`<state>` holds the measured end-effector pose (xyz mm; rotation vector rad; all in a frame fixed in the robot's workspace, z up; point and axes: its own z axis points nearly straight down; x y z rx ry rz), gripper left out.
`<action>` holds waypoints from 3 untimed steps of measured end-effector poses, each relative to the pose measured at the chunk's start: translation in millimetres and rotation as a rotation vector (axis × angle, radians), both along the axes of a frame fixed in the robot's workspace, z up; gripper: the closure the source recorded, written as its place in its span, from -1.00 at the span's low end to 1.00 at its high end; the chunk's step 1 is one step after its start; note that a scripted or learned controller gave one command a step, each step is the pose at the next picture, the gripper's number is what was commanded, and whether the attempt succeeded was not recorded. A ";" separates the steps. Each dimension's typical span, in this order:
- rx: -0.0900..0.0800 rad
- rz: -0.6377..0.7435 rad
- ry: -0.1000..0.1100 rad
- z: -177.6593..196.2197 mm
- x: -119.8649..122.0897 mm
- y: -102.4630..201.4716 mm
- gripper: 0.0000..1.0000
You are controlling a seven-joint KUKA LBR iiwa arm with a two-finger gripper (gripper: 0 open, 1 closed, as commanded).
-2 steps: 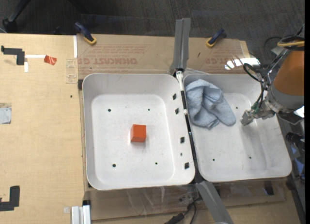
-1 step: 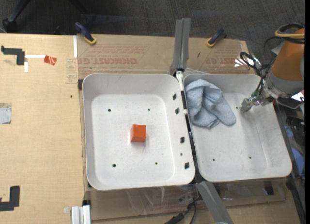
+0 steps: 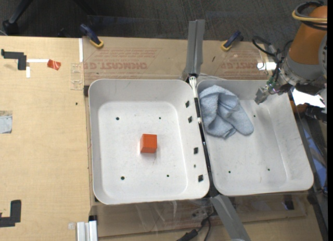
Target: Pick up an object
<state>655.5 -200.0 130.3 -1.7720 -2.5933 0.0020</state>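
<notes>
The bench (image 3: 41, 130) of pale board carries everything, and a brown cardboard sheet (image 3: 135, 63) lies along its far edge, held down by two clamps (image 3: 92, 37), presumably so it cannot slide; printing on it faces away and seems to read "CHEMCAST GP", though only partly legible. Two shallow white bins sit side by side on it, their inner rims meeting at a grey divider bar (image 3: 195, 47), likely so objects can be moved from one to the other. The left bin (image 3: 99, 130) holds a small orange block (image 3: 149, 143) a little toward the near side of its middle, well apart from every wall, which should leave room for fingers around it. The right bin (image 3: 291, 156) holds a crumpled blue-grey cloth (image 3: 223, 111) bunched into its far left corner, against the rim beside the divider. The arm (image 3: 308, 42) comes in over the right bin's far right corner, and its gripper (image 3: 261, 96) hangs above bare bin floor, just to the right of the cloth and not touching it. Nothing shows between its tips; how far apart they stand I cannot tell at this size. Either object could serve, the cloth being nearer.
</notes>
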 end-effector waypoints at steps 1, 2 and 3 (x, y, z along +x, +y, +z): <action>0.001 0.128 0.002 -11.6 -24.9 -22.6 1.00; 0.001 0.402 -0.001 -41.2 3.9 -7.6 1.00; 0.001 0.420 0.000 -40.8 -4.5 0.5 1.00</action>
